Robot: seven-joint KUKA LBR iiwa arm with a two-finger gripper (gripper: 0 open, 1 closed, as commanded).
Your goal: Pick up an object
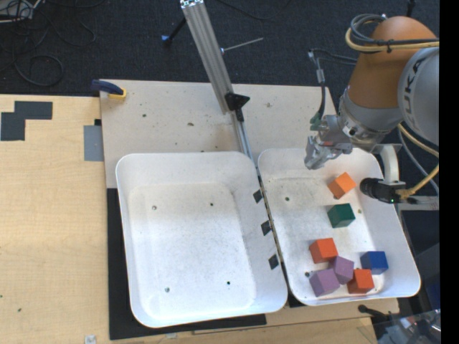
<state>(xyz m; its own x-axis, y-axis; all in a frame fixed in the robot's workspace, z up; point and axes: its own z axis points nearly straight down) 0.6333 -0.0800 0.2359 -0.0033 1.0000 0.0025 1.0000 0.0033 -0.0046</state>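
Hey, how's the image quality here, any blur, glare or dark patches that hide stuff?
Camera view: even lighting, soft shadows; blocks like the green block look sharp; the gripper is slightly soft, its detail unclear; the right bin is bright white without hiding glare; the floor beyond the bench is dark.

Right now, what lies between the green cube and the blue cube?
In the camera view, only bare white bin floor lies between the green cube and the blue cube.

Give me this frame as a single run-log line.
gripper: above right bin's far edge, holding nothing | nearest: orange cube | other blocks: in right bin | left bin: no blocks
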